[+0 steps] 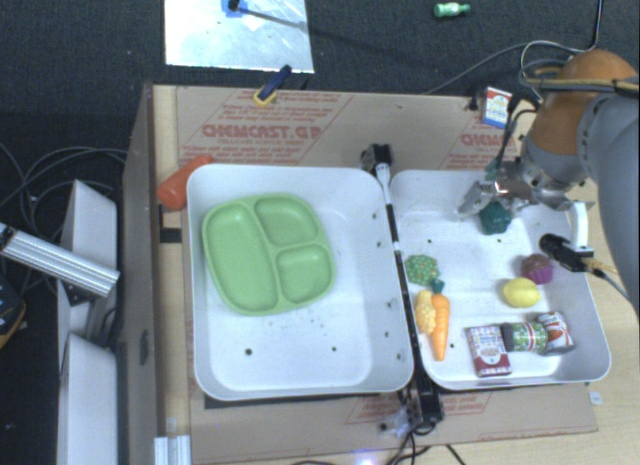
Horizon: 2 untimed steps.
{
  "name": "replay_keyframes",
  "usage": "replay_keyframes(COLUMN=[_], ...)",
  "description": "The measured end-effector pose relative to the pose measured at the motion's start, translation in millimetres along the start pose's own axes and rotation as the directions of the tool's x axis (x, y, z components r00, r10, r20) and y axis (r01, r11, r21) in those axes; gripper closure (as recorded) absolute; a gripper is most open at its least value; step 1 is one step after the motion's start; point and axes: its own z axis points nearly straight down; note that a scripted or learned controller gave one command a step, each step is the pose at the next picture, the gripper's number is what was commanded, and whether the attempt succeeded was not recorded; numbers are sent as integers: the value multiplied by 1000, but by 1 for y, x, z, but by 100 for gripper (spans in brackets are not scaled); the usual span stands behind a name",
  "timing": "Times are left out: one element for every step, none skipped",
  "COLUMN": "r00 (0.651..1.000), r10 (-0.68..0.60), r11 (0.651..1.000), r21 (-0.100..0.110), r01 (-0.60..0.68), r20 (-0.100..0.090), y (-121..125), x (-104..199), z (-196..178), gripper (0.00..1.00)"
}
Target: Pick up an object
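Claw [489, 203] low in right bin [450, 243] — fingers spread, dark green object [494, 219] just below, grip not evident.

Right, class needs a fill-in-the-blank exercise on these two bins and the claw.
The green divided plate lies in the ____ bin.
The carrot lies beside the ____, next to the divider in the right bin.
The claw hangs over a dark ____ object.
The lemon lies just below a ____ object.

Missing words: left; corn; green; purple
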Motion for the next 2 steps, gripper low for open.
replay_keyframes(r00=[1000,1000], r10=[-4,-1], r11=[1000,1000], r21=[-5,-5], r01=[4,1], r20=[3,0], y=[2,-54], x=[0,59], z=[-13,-80], gripper=[100,100])
